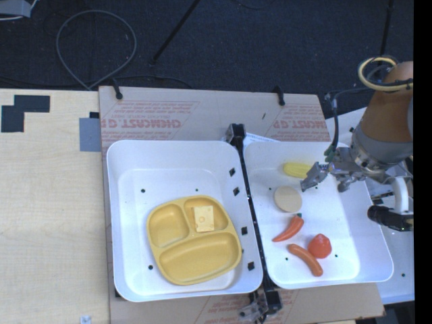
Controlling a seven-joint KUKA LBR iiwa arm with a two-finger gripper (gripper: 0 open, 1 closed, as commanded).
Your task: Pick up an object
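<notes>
Yellow corn-shaped toy seen in right white bin, just beside gripper; finger state cannot be told.

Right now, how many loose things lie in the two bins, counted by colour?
Yellow: 3, the divided tray, the small square piece on it, the yellow item.
Beige: 1, the round disc.
Red or orange: 3, the pepper, the tomato, the sausage.
Total: 7.
</notes>
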